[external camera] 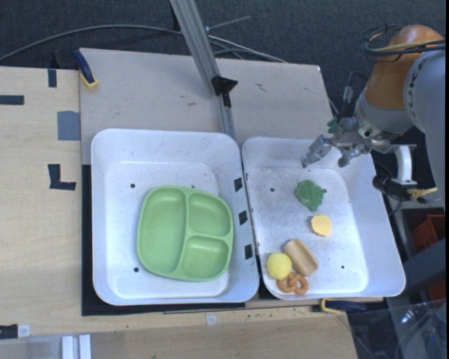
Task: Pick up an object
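The gripper (331, 154), spread wide and holding nothing, hovers over the right white bin (374, 223); the green crumpled leafy toy (310, 194) lies just below-left of it.

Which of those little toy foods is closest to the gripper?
The green leafy piece, just below the gripper. The yellow slice, hot dog, lemon and pretzel lie farther down.

A green divided plate (185, 233) lies in the left bin (105, 200). A blue-and-yellow clamp (84, 69) grips the bench's (150, 88) far-left corner.
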Robot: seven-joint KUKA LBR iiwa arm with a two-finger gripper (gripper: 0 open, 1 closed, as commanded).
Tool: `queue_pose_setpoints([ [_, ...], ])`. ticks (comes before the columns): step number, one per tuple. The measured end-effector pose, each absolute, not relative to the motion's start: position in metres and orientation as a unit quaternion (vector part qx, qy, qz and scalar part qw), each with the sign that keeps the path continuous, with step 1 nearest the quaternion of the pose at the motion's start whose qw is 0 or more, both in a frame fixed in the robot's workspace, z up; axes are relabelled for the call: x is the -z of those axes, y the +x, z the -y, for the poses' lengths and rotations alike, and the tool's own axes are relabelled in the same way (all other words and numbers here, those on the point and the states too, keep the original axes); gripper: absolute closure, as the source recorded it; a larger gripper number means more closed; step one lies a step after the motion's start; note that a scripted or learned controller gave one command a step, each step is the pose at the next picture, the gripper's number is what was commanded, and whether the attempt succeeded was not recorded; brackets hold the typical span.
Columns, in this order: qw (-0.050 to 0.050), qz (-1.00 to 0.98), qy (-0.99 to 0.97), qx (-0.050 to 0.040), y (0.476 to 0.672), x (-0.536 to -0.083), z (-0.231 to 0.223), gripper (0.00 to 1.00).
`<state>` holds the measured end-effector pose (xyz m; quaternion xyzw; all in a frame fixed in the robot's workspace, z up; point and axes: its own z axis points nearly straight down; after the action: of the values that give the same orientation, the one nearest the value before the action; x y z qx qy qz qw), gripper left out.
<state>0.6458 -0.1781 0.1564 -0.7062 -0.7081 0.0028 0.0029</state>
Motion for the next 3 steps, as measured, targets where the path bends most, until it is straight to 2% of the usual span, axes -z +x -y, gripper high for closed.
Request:
queue_pose_setpoints([
  [1,0.003,0.708,-0.706,-0.0028,0.649,-0.093,0.179,0.0],
  [2,0.0,0.708,-0.706,-0.0017,0.648,-0.088,0.178,0.0],
  [3,0.0,0.709,-0.705,-0.0019,0.649,-0.099,0.178,1.0],
])
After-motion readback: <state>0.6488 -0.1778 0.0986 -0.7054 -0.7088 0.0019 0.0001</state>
